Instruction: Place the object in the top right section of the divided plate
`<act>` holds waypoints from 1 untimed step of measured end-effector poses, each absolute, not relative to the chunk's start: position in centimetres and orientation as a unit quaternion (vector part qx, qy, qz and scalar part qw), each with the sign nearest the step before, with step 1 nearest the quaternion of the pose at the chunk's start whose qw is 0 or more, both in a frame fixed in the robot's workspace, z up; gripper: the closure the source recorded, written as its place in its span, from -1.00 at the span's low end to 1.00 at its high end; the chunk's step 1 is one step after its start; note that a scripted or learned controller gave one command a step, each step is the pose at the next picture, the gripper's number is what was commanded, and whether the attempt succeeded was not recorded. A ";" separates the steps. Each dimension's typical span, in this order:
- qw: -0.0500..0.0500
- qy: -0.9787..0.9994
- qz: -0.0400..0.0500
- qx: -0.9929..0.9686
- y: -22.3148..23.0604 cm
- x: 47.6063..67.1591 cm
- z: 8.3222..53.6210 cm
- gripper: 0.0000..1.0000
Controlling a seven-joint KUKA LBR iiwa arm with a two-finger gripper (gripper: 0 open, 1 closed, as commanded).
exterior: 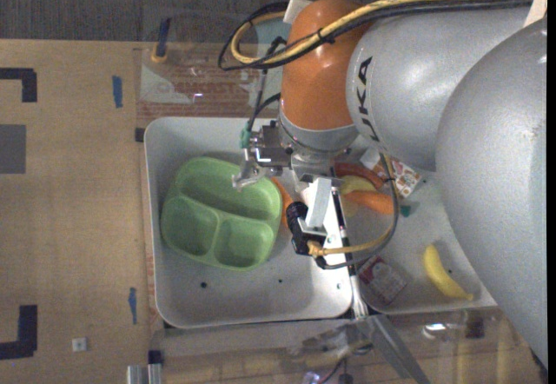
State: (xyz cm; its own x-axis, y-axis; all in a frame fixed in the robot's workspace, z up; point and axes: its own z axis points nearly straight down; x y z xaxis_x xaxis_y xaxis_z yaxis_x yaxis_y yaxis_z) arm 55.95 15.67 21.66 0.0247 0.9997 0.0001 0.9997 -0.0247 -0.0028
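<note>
Gripper over green divided plate — fingers' state unclear, banana right

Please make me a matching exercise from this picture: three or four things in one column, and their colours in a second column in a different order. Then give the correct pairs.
Things:
1. divided plate
2. banana
3. bin holding the plate
4. band above the arm's wrist

Colours:
A. white
B. orange
C. green
D. yellow

Pairs: 1-C, 2-D, 3-A, 4-B
</note>
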 end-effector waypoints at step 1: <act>0.000 -0.627 0.000 -0.779 18.9 63.6 20.0 -1.00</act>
